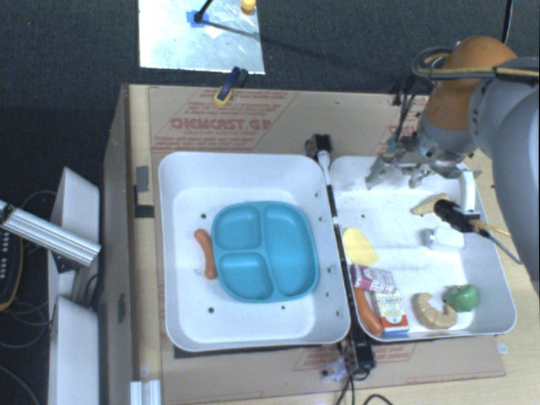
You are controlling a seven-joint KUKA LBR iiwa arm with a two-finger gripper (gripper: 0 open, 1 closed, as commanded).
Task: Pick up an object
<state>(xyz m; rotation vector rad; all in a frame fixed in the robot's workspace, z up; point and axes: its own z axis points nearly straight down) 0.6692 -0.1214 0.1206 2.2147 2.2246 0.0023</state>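
Barely starting on the task, judging by the layout: not lifting or gripping anything yet. Hovering the gripper (398, 177) at the far end of the right bin (498, 310), just beside its back wall, over bare white floor. Showing jaws apart, with an empty gap between. Reaching in from the right with the grey arm (506, 116), bending down over the bin's far right corner, orange band (474, 56) uppermost, wrist pointing down and a little left.

Leaving every candidate untouched:
- tan curved piece (429, 204), nearest, just right of the gripper and toward the near side
- yellow piece (359, 245), by the divider
- red-and-white packet (377, 278), small carton (393, 312), orange sausage (364, 309), bread piece (434, 312) and green item (462, 296), toward the near wall

Also ignoring the left bin (181, 310), carrying a blue divided plate (263, 251) with a sausage (205, 253) just beside it.

Remaining, probably: choosing one item, dropping onto it, closing, lifting.
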